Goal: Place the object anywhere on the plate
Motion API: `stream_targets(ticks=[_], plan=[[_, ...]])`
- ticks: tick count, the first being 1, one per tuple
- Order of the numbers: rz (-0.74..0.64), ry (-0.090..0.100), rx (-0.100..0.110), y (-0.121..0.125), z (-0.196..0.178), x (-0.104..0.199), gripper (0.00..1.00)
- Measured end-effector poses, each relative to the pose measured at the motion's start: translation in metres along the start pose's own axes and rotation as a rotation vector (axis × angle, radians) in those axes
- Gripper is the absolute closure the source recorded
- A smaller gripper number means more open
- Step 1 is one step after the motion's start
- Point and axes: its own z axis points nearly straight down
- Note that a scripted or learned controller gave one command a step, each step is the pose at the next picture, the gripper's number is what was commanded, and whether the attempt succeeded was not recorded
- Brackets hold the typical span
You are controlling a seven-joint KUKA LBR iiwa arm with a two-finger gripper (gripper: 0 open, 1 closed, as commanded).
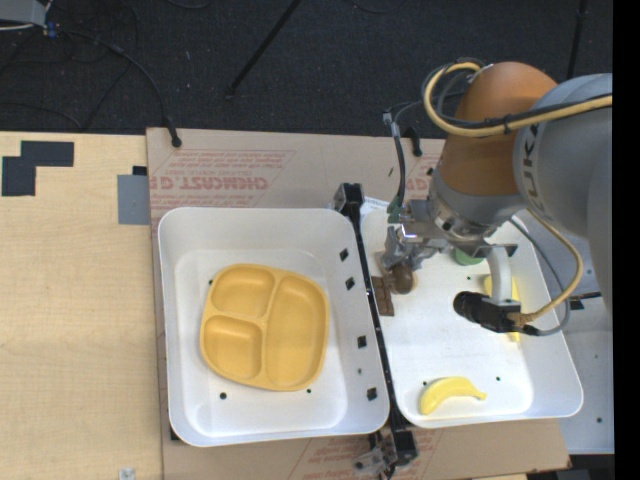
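First, at the left: pale wooden desk, then a sheet of cardboard lying under both bins.

Left bin: a yellow plate with three compartments sat flat near its middle, a little toward the bin's left wall. Nothing lay on the plate. Bare white floor showed all round it.

Right bin: touching the left bin along their shared edge. A small brown piece lay on the floor close to the bin's left wall, in the far half, well apart from the plate and with the two bin walls between them. This looked like the thing to be moved.

Gripper: hung low over the far left part of the right bin, right above the brown piece and touching it or very nearly so. From this angle I could not tell how wide the gripper stood, nor whether it had hold of the piece.

A banana lay on its side by the right bin's near edge, roughly midway along it, well apart from the gripper.

A small green thing showed further right, toward the far edge, mostly hidden under the wrist; too little showed to name it.

Arm: grey with an orange band, came in from the right above the bin's far right corner.
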Motion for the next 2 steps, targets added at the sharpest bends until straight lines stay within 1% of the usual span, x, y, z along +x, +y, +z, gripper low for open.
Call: stream_targets(ticks=[1, 2], plan=[[-0.001, 0.000, 0.000, 0.003, -0.001, 0.050, 1.00], [0.000, -0.001, 0.000, 0.013, 0.007, 0.092, 1.00]])
